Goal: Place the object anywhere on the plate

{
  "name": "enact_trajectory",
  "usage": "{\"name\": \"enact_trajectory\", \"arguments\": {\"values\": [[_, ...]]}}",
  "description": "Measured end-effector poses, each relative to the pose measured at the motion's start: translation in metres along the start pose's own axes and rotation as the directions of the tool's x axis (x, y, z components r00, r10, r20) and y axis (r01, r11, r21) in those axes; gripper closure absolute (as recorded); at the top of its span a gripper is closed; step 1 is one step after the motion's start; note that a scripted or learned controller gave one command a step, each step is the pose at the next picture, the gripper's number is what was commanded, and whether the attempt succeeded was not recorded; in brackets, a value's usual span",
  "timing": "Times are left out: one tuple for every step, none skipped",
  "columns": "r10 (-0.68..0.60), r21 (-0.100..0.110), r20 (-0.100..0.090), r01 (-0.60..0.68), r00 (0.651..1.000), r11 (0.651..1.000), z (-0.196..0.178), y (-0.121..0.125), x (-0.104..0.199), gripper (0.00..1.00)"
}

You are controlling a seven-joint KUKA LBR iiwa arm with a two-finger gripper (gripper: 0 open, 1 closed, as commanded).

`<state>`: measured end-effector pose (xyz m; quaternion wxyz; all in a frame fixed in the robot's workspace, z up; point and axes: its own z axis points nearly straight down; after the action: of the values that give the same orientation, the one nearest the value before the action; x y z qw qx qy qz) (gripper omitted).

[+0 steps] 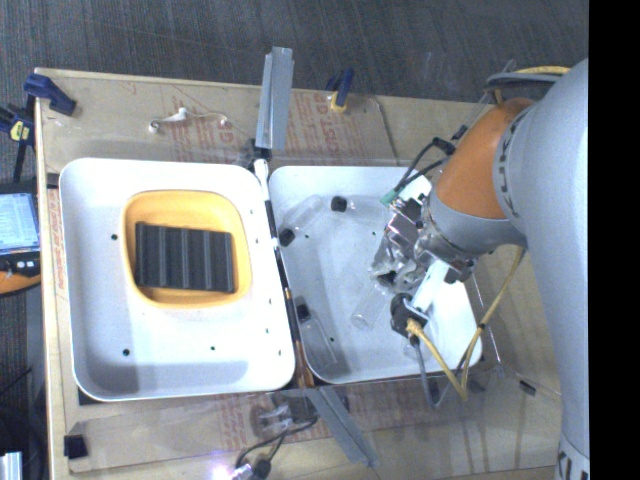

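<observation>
1. Directly below the orange band (478,173) of the arm (555,228), the gripper (393,268) hangs over the right-hand bin (335,373). Its metal parts blur against the white floor, so I cannot tell whether the jaws are apart or together, and nothing can be made out between them.
2. Just beside the jaws, on the arm's side, a yellow cable (442,356) loops down past the bin's edge.
3. Near the jaws, in the same bin, lie three small black pieces (339,204), one toward the far wall and two along the wall shared with the other bin.
4. Beyond that shared wall, well apart from the jaws, sits the left-hand bin (90,298), and in it a yellow plate (186,204).
5. On that plate, inside its rim, rests the dark ribbed block (186,258), lying flat.
6. Farthest from the jaws, the worktop (130,103) carries an upright metal bar (273,98) and blue clamps (46,90) along its edges.
</observation>
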<state>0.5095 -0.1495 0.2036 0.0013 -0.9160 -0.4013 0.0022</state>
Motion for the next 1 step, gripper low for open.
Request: {"name": "enact_trajectory", "arguments": {"values": [[-0.138,-0.001,-0.001,0.138,0.99,0.99,-0.0341,-0.0023,0.0396,1.0]]}}
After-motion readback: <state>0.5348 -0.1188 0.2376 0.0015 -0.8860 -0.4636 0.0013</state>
